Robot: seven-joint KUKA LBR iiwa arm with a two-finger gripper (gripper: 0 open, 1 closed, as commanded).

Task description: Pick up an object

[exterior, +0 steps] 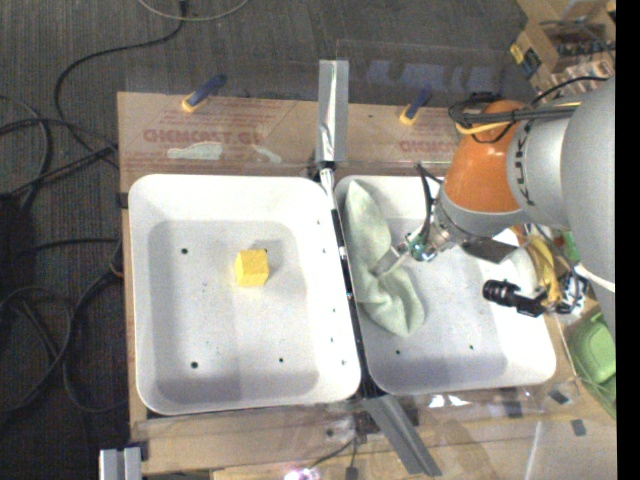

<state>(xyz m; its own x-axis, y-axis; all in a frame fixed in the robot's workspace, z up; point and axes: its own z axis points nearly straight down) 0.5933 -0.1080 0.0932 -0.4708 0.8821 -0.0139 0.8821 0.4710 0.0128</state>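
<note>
- Over the right bin (520, 363), your tool (398, 258) sits low, its tip on the pale green cloth (385, 268); whether its tips are spread or pressed together, you cannot tell from this angle.
- That cloth lies crumpled along the right bin's left wall.
- Across in the left bin (180, 208), a yellow block (252, 267) rests alone near the middle, well apart from your arm (560, 178).
- Both bins sit side by side on the table (150, 128).
</note>
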